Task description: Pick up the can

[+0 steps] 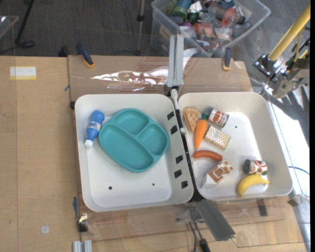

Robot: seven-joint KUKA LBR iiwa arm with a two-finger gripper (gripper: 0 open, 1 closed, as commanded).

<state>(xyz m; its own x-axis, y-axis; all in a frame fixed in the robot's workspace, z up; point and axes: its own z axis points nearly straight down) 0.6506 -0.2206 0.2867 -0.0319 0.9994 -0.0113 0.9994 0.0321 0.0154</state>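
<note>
Wooden bench boards carry two shallow white bins side by side, with grey carpet beyond them. Taking the orange carrot in the right bin as the marker, the gripper hangs well off to the carrot's upper right, outside that bin's far corner, under a slanting yellow bar. It is too small and cluttered to tell whether it is open or closed, and nothing can be seen in its grasp. Nearest to it among the bin's contents is a can with a red and white label, lying on its side just up and right of the carrot's top. A second can lies well down and right of the carrot, touching or almost touching a yellow banana just below it. A patterned cracker block sits just right of the carrot, and a tan waffle piece rests against its upper left. A red sausage lies just below the carrot's tip, with a small orange and white carton further down. Left of the carrot, across the divider, the left bin holds a teal divided plate, and beyond that plate a blue and white bottle lies tilted. Far above the carrot stands a clear tub full of mixed toys.
</note>
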